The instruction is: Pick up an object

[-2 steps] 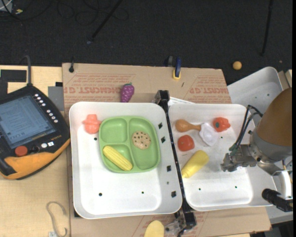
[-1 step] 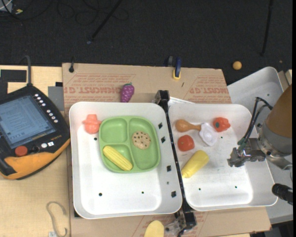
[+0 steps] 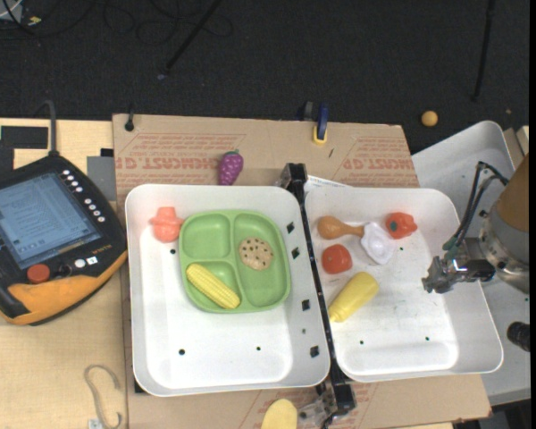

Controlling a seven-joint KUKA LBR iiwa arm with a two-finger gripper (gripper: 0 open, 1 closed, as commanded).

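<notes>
The right bin (image 3: 429,351) holds a yellow pepper-like toy (image 3: 352,296), a red tomato (image 3: 337,258), an orange-brown drumstick (image 3: 338,229), a white crumpled object (image 3: 377,242) and a red pepper (image 3: 399,225). The left bin (image 3: 214,356) carries a green divided plate (image 3: 235,262) with a corn cob (image 3: 213,286) and a cookie (image 3: 255,253); a pink-orange toy (image 3: 165,225) lies beside the plate. My gripper (image 3: 439,278) hangs at the right bin's right side, apart from every toy.
A purple grape toy (image 3: 230,167) lies on the cardboard behind the bins. A yellow object (image 3: 280,414) sits below the bins at the front. A teach pendant (image 3: 45,231) rests at the left. An orange ball (image 3: 429,118) lies on the dark floor behind.
</notes>
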